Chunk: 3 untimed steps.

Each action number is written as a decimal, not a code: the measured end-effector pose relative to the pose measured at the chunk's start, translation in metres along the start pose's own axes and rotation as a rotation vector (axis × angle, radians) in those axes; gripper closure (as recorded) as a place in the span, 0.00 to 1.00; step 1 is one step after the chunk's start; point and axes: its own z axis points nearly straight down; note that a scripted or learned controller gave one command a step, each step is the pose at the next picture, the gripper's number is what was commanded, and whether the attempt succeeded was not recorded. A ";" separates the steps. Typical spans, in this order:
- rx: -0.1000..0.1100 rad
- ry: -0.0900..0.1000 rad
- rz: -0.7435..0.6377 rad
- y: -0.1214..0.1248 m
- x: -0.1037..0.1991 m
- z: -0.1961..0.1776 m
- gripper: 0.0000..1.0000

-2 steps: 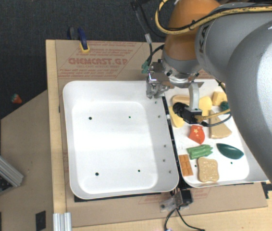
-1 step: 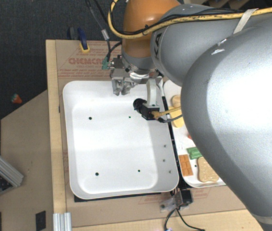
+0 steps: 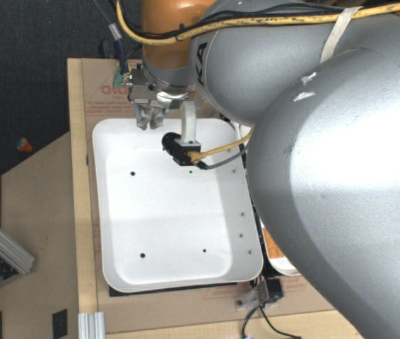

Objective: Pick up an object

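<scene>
1. Where the arm (image 3: 327,154) reaches in from the right, its grey bulk covers most of the right half of the view; the orange band (image 3: 179,6) sits at the top, above the wrist.
2. Gripper (image 3: 150,121) points down over the far edge of the left bin (image 3: 179,274), near that bin's upper-left corner.
3. Gripper state: cannot tell whether it is clenched or released; the tip is small and partly in shadow.
4. No thing can be seen held in it.
5. Black piece (image 3: 179,150) sits just right of the gripper and a little nearer the camera, over the bin floor, apart from the gripper tip.
6. A pale upright bar (image 3: 188,122) comes down to the black piece from the wrist, and a yellow cable (image 3: 221,149) runs from it towards the arm. It is possibly part of the rig rather than a loose object; I cannot tell which.
7. The bin floor is white, with a few small dark dots (image 3: 133,174) spread across it.
8. The bin rests on a tan bench (image 3: 87,189).
9. A sliver of the second bin (image 3: 281,263) peeks out under the arm at lower right.
</scene>
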 end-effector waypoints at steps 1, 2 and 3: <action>0.011 -0.005 0.008 -0.069 -0.006 0.138 1.00; 0.001 -0.004 0.012 -0.082 -0.057 0.035 1.00; -0.008 -0.001 0.003 0.022 -0.003 -0.007 1.00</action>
